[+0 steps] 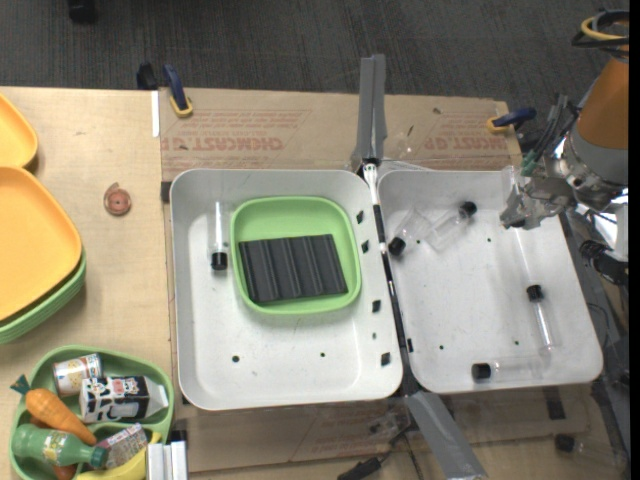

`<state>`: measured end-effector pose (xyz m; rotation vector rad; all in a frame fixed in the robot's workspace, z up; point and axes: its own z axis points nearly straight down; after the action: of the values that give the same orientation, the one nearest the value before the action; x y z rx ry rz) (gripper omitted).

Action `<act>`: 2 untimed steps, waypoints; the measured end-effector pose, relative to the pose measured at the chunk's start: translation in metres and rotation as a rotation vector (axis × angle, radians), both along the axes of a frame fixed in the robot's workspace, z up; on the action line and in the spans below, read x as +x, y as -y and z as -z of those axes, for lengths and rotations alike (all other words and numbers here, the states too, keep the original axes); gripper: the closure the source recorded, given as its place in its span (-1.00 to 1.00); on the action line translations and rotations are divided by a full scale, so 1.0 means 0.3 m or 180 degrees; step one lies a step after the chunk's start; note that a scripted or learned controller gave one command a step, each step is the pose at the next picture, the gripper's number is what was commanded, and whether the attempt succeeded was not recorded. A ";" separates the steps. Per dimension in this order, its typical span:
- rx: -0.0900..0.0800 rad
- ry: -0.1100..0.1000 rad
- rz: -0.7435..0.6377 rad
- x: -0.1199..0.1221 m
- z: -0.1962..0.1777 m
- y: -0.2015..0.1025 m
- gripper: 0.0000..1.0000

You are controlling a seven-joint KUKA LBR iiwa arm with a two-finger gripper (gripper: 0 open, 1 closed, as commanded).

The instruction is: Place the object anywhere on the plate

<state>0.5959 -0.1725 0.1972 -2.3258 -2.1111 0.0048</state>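
Pincer (522, 208) hovers at right bin's upper right edge, state indeterminable; clear plastic tubes (540, 318) await grasping, green plate (294, 211) untouched.

Plate (296, 214): light green w/ dark grey ribbed insert (293, 267). Bins (285, 368): white. Tubes (217, 234): clear, black caps.
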 end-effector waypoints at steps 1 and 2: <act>0.0000 0.0001 0.0001 0.000 -0.001 0.000 -1.00; 0.0000 0.0003 0.0485 -0.100 -0.159 -0.066 -1.00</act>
<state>0.5659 -0.1526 0.2449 -2.4803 -1.9280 0.0038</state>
